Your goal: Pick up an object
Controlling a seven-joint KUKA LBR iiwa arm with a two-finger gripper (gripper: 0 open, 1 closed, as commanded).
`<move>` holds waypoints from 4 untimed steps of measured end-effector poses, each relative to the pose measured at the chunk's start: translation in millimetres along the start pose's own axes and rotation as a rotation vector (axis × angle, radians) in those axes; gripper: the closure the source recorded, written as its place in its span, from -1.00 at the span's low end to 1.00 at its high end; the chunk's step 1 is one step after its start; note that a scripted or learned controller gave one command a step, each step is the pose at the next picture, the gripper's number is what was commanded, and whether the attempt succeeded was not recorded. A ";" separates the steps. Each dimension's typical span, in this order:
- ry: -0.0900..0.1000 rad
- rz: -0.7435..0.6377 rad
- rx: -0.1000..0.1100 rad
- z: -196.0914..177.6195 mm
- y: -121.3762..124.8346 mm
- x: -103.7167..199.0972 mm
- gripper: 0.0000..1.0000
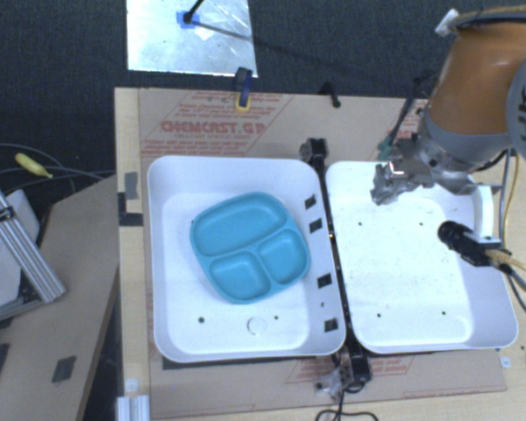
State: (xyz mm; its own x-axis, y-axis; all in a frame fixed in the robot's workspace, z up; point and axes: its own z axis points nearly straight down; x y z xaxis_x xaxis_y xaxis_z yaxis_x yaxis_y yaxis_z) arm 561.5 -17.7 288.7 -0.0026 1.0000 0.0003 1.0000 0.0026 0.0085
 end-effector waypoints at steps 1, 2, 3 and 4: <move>0.002 -0.007 0.004 -30.3 -17.0 66.5 1.00; 0.003 -0.006 -0.001 -103.5 -58.9 92.6 1.00; 0.003 -0.005 0.000 -157.8 -50.4 123.8 1.00; 0.001 -0.004 0.008 -133.7 -59.8 153.8 1.00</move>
State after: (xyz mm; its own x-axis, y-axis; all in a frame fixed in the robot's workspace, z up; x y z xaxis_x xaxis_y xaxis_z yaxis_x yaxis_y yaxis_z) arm 500.1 135.8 421.9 -0.0068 1.0000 0.0011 1.0000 0.0068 0.0007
